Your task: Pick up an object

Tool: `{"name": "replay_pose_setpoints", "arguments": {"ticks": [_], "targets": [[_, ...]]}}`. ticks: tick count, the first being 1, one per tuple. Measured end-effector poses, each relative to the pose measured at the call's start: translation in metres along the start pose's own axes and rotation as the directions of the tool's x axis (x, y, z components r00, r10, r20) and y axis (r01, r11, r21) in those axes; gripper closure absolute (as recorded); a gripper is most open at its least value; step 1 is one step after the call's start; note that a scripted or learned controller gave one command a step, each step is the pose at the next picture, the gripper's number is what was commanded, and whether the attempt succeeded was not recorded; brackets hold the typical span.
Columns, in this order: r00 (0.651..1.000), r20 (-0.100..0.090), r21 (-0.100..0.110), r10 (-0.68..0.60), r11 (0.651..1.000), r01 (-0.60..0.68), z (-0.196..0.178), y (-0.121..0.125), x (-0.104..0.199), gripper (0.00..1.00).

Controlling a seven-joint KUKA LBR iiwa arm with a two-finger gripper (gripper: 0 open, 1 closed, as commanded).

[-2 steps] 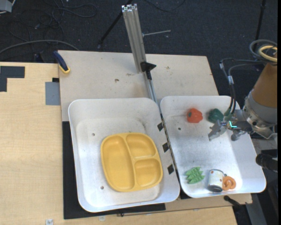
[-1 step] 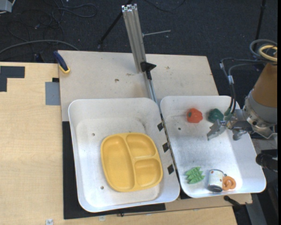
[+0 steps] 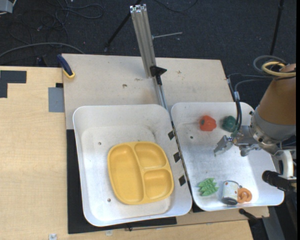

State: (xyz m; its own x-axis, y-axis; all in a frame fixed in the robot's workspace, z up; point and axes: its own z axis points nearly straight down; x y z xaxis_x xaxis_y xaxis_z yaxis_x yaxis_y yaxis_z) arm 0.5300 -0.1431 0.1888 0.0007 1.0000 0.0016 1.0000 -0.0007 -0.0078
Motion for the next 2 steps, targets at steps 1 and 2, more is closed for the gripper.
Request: {"name": "replay_pose_setpoints", "arguments": {"ticks": [1, 2], "targets": [[1.000, -0.001, 0.000, -0.001, 1.000, 0.001, 0.057, 0.008, 0.006, 0.00], [1.000, -0.001, -0.006, 0.000, 1.000, 0.000, 0.099, 0.010, 0.006, 0.00]]}}
